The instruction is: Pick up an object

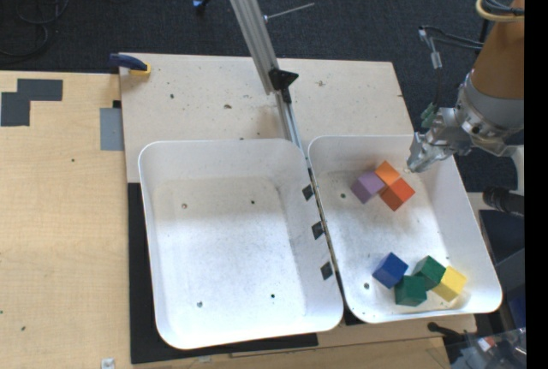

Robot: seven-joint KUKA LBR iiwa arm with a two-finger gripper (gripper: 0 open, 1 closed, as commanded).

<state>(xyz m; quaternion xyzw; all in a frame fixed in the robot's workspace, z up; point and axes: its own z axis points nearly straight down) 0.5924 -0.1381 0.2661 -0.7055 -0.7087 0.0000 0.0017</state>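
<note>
In the right bin [479, 239] lie several small blocks. An orange block [394, 186] and a purple block [369, 186] touch each other near the bin's far end. A blue block [390, 270], two green blocks [419, 280] and a yellow block [451, 282] cluster at the near right corner. My gripper [422, 157] hangs just above the far right part of this bin, a little to the right of the orange block, with its tip pointing down. Nothing shows between its fingers.
The left bin [163, 179] adjoins the right one along a divider with black clips [317, 229]. A slanted aluminium post [253, 20] rises behind the bins. A blue and yellow clamp [130, 63] sits at the board's far left corner.
</note>
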